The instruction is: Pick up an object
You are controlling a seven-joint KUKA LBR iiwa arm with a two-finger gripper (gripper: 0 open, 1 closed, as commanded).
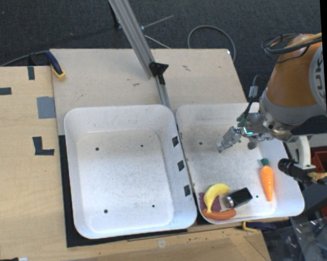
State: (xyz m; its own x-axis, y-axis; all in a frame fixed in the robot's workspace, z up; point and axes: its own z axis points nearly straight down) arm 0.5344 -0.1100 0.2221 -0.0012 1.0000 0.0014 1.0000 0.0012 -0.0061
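The right bin (208, 124) holds a few objects along its near side. An orange carrot with a green top (267, 180) lies at the near right. A yellow banana (215, 193) curls in the near left corner, beside a small black block (239, 197) and a red sausage-like piece (219, 213). My gripper (227, 141) hangs over the middle of the right bin, pointing left, above and away from these objects. Nothing shows between its fingers.
The left bin (121, 169) sits beside the right one, with a raised divider (179, 154) between them. A slanted metal rail (140, 39) rises from the back. The arm's orange band (293, 73) fills the right side. A cable (210, 37) loops behind the bins.
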